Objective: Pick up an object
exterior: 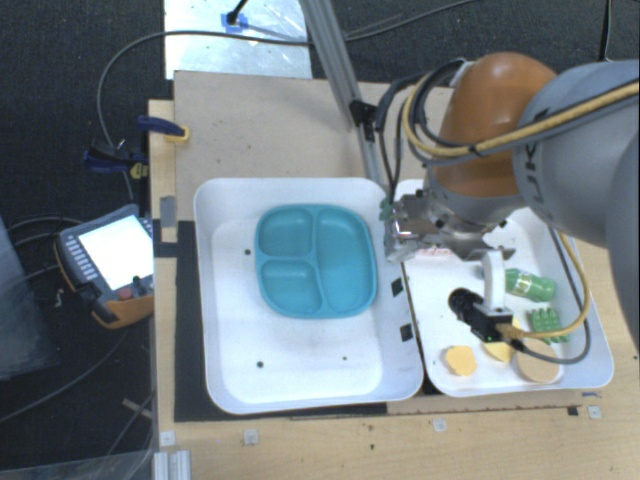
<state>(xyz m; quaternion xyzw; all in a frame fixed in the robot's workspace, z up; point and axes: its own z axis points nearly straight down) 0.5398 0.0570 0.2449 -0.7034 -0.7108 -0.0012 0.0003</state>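
The plate point(315, 260) lies in the left bin point(300, 358), too broad and flat for me, so I'd leave it. My tool point(405, 230) hangs over the ten o'clock corner of the right bin point(432, 313); I cannot tell whether it is spread or pressed together. The likelier picks lie toward five o'clock from it: a yellow piece point(460, 360), a green bottle point(528, 286), a tan disc point(538, 368) and a green block point(545, 320). I'd take the yellow piece, which lies apart from the rest, centre over it, and come straight down before closing.

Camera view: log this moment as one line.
arm: over right bin | left bin: teal plate | right bin: green bottle, yellow piece, tan disc
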